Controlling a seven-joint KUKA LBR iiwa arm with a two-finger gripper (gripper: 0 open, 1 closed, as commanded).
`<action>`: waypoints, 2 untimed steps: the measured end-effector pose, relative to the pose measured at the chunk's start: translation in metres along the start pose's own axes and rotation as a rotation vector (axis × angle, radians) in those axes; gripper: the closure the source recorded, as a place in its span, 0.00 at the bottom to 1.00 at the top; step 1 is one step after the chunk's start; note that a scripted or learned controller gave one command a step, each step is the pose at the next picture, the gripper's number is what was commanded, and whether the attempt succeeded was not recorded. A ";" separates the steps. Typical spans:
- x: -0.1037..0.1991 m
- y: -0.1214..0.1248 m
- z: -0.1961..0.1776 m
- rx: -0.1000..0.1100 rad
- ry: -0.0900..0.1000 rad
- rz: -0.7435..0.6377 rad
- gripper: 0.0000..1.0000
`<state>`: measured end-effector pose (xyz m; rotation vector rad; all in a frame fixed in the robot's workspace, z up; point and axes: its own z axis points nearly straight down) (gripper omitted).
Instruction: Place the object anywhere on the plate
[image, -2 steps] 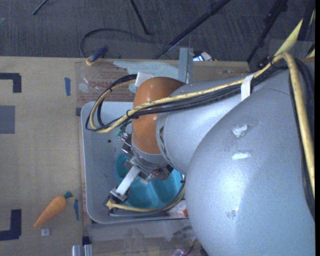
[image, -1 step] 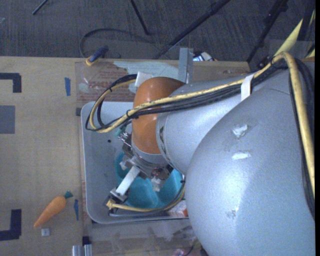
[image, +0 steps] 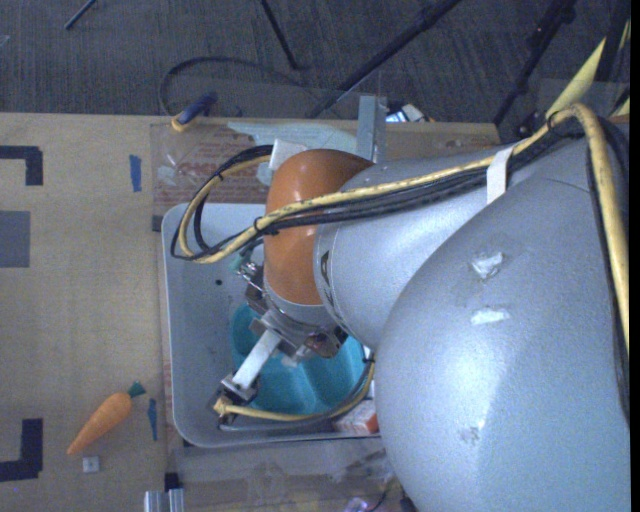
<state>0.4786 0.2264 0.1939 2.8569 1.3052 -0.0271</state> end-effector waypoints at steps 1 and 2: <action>-0.001 0.000 0.015 -0.002 0.006 -0.129 1.00; -0.001 0.001 0.015 -0.002 0.007 -0.128 0.00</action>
